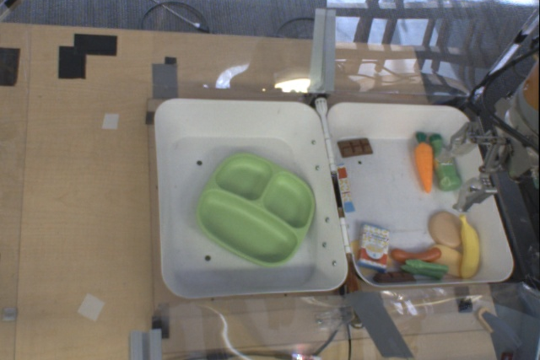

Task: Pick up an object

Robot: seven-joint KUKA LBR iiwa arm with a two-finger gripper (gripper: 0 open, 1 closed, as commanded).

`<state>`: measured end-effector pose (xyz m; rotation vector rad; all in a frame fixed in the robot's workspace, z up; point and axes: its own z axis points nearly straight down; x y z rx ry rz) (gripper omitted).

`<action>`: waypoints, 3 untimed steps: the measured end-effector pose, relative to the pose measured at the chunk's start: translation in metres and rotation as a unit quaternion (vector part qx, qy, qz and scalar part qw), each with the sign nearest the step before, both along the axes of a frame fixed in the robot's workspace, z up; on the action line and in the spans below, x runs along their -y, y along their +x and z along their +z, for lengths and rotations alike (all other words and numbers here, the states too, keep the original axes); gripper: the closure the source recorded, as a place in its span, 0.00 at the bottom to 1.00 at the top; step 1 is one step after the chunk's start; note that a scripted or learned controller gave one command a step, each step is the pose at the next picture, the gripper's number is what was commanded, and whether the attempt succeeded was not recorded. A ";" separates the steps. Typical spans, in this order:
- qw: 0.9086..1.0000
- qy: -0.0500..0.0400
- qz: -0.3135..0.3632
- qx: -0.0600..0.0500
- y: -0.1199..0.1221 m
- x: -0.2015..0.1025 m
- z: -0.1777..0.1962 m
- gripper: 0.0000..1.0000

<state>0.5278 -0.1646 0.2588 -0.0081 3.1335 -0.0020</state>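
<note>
Your pincer (474, 169) hangs at the right bin's (380, 126) right edge, its fingers apart with nothing between them. The carrot (423, 165) lies just left of it (long axis running near to far), a green piece (447, 173) between them.

A single fixed camera looks down at a slant from above the desk (76, 206), far enough back to take in both white bins. The gripper (479, 166) sits at the frame's right side, with the right bin (388, 126) just beside it and the left bin (181, 118) farther off.
</note>
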 end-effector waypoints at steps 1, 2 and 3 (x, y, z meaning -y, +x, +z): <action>0.976 0.002 -0.219 -0.004 0.110 0.014 -0.162 0.00; 0.977 0.001 -0.215 0.006 0.116 0.014 -0.143 1.00; 0.983 0.003 -0.186 0.009 0.102 -0.044 -0.012 1.00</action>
